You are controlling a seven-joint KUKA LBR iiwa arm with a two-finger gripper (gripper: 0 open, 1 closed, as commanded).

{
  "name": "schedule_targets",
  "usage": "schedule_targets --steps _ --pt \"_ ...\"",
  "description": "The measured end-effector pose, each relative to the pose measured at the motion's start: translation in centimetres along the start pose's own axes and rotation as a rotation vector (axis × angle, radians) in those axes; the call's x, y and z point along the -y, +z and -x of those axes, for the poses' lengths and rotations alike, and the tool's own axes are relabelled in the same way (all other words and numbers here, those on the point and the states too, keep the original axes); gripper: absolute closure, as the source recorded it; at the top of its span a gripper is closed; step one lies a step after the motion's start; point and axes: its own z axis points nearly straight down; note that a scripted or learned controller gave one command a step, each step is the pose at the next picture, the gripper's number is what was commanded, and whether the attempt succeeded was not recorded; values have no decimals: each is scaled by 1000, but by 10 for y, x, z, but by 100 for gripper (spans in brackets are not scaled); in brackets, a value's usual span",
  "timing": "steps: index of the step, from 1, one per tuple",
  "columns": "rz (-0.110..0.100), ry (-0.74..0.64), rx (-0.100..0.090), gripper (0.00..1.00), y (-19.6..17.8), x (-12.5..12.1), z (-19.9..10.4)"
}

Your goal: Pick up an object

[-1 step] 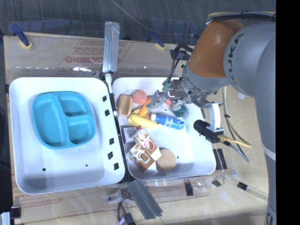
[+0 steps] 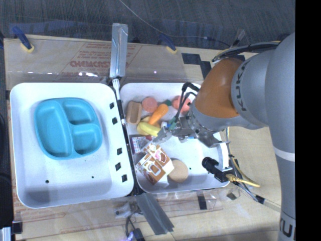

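The right bin (image 2: 200, 181) holds several toy foods. A yellow banana (image 2: 147, 128) lies next to an orange carrot (image 2: 158, 114), a red round piece (image 2: 149, 104) and a brown bread-like piece (image 2: 133, 112). A pink-red item (image 2: 179, 103) sits partly under the arm. A brown-and-white packet (image 2: 154, 163) and a tan round cookie (image 2: 178, 171) lie nearer the front. My gripper (image 2: 167, 130) reaches in from the right, low over the bin, its tip right at the banana's right end and just below the carrot. No object is seen lifted.
The left bin (image 2: 30, 185) carries a light blue divided tray (image 2: 67, 126). A ridge with black clips (image 2: 120, 149) separates the two bins. The grey and orange arm (image 2: 225, 92) covers the right bin's far right corner.
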Motion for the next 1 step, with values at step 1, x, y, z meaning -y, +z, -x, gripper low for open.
schedule_targets --steps 1 --pt "12 -281 5 0 53 -118 12"
